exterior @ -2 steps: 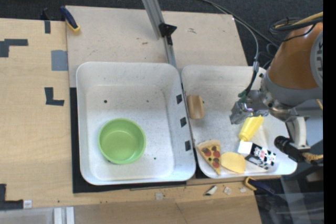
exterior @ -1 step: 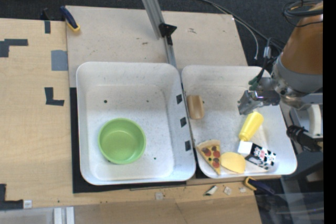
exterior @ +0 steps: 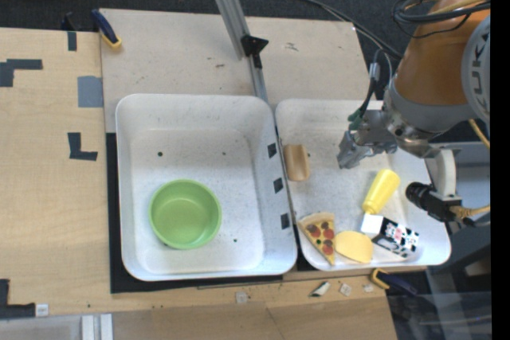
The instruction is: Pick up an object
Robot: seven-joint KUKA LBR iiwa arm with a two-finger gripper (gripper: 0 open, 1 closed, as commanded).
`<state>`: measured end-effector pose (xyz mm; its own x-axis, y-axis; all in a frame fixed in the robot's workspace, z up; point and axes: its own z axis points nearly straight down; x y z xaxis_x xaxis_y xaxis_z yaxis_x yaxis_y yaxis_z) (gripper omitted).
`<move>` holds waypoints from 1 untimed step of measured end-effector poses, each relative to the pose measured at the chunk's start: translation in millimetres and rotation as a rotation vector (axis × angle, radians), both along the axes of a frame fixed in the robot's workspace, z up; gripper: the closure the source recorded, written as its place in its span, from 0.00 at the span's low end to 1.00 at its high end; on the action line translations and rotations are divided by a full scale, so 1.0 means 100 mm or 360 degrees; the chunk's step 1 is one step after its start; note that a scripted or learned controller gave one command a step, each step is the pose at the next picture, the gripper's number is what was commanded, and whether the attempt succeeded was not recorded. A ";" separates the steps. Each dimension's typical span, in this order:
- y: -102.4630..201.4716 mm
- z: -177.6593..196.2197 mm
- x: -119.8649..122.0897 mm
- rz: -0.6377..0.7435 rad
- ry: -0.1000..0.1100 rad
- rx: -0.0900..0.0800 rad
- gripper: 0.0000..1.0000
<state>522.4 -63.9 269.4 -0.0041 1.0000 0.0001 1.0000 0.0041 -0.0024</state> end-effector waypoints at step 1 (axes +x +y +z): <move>0.40 -0.08 0.17 0.0001 0.0001 0.0000 1.00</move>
